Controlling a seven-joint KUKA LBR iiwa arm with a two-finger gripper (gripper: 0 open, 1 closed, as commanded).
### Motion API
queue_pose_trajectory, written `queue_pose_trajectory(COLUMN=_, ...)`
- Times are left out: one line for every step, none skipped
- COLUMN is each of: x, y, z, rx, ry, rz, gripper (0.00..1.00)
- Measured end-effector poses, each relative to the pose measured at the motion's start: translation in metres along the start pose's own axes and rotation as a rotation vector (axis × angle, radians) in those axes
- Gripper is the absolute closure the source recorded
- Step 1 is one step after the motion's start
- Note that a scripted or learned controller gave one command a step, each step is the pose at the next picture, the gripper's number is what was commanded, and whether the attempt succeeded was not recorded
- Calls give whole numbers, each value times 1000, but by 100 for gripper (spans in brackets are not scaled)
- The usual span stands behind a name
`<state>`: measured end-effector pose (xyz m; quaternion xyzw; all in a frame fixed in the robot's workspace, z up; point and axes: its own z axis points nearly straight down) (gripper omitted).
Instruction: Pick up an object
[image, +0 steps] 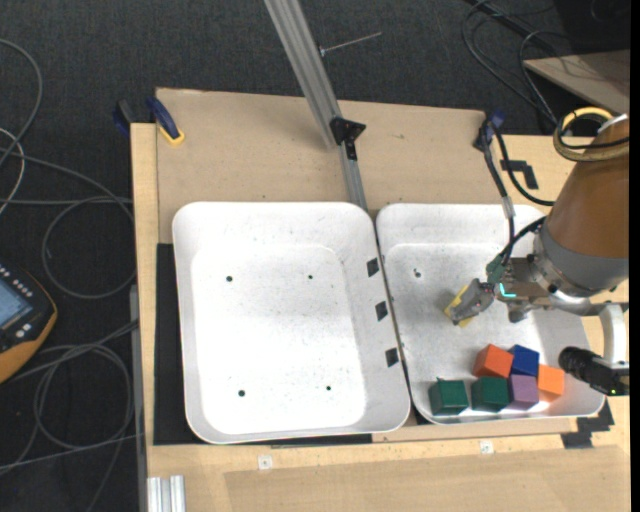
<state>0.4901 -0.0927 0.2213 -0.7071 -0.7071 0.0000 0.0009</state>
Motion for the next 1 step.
queue_pose_trajectory(x=-1, y=-2, z=43, rx=6, ry=1, rz=0, gripper=0)
